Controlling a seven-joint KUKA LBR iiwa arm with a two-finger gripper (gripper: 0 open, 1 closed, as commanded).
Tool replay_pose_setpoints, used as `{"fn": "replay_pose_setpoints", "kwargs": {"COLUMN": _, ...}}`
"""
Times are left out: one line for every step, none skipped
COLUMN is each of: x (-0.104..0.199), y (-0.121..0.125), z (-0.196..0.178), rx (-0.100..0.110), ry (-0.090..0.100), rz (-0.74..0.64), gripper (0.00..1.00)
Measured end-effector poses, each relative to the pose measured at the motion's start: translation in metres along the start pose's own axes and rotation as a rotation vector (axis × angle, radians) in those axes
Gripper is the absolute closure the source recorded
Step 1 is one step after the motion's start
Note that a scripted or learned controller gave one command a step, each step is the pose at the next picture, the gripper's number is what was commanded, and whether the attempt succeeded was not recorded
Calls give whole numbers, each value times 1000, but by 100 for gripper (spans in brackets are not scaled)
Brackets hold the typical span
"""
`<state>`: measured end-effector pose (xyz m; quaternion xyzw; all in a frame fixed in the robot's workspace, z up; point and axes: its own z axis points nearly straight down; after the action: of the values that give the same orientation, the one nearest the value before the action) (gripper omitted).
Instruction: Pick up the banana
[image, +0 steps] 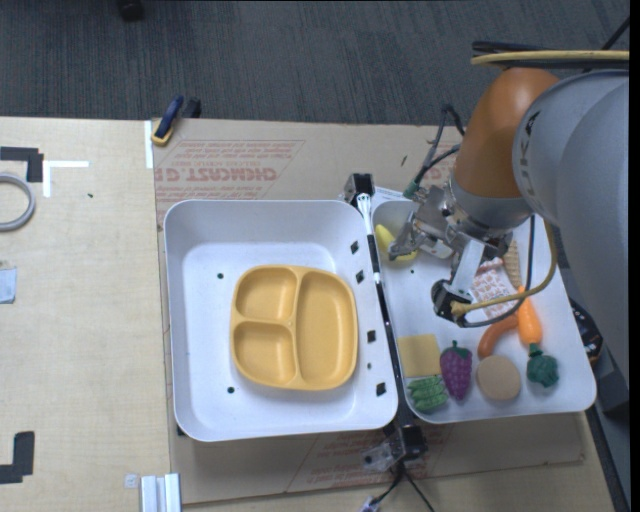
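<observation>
The banana (386, 243) is a small yellow piece lying at the far left corner of the right bin (570, 400), close to the wall between the bins. My gripper (408, 243) is down in that corner, right over the banana's right end and covering part of it. The grey arm with its orange band (500, 110) reaches in from the upper right. The wrist hides how the gripper meets the banana.
A yellow divided plate (296, 327) sits in the left bin (190, 300). The right bin's near part holds a cheese block (420, 352), grapes (456, 368), a green vegetable (428, 393), a round cookie (498, 380), broccoli (543, 370) and a carrot (526, 322).
</observation>
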<state>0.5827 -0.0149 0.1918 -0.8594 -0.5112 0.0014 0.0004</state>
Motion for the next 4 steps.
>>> {"fn": "replay_pose_setpoints", "kwargs": {"x": 23, "y": 41, "z": 0, "rx": -2, "ry": 0, "rz": -133, "gripper": 0}}
{"fn": "replay_pose_setpoints", "kwargs": {"x": 43, "y": 21, "z": 0, "rx": -1, "ry": 0, "rz": -524, "gripper": 0}}
{"fn": "replay_pose_setpoints", "kwargs": {"x": 53, "y": 29, "z": -1, "rx": -4, "ry": 0, "rz": -889, "gripper": 0}}
{"fn": "replay_pose_setpoints", "kwargs": {"x": 72, "y": 48, "z": -1, "rx": -7, "ry": -1, "rz": -1335, "gripper": 0}}
